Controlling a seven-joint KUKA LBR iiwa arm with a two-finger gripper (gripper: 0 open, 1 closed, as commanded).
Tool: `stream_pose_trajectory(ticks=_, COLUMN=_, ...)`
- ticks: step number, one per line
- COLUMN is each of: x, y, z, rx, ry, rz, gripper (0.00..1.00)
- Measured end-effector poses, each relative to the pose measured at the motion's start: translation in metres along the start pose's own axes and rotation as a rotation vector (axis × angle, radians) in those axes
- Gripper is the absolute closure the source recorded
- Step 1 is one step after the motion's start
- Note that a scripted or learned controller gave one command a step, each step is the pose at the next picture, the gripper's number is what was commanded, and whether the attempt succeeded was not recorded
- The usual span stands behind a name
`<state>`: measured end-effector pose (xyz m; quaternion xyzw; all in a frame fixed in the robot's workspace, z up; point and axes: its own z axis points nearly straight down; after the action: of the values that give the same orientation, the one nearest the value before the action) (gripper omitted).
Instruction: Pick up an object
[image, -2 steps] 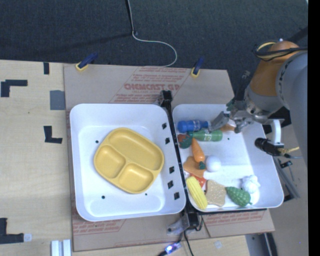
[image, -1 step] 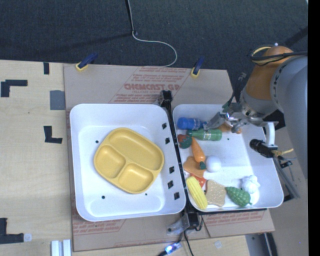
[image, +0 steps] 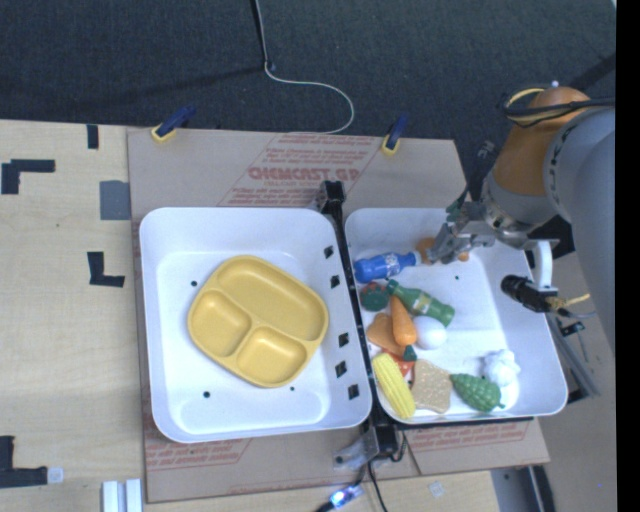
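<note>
Down at the far end of the right bin (image: 520, 400), the pincer (image: 452, 243) hangs over the white floor just beside the neck of a blue bottle (image: 384, 266). From this single overhead camera I cannot tell how it is set, wide or narrow, and I see nothing clearly gripped in it. A small orange piece (image: 427, 245) lies right next to it, touching or nearly so; I cannot say which. The grey arm (image: 590, 160) with its orange band (image: 525, 150) comes in from the right side of my screen.

Everything I might pick sits in that right bin. The blue bottle lies on its side by the divider between the bins. Nearer the camera I see a green bottle (image: 425, 304), a carrot (image: 402, 320), a white egg-like piece (image: 431, 335), a corn cob (image: 393, 386), a tan slice of bread (image: 433, 385), a green leafy vegetable (image: 477, 391) and a white lumpy item (image: 500, 367), all crowded together.

On my left, the left bin (image: 175, 300) holds a yellow divided tray (image: 257, 320), lying flat and turned at an angle. Both bins rest on a cardboard sheet (image: 290, 170).
</note>
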<state>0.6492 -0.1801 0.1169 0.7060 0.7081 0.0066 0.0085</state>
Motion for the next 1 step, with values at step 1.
stream_pose_trajectory(ticks=1, x=0.0039, y=-0.0005, z=-0.0435, rx=0.019, ry=0.002, rz=0.001, gripper=1.0)
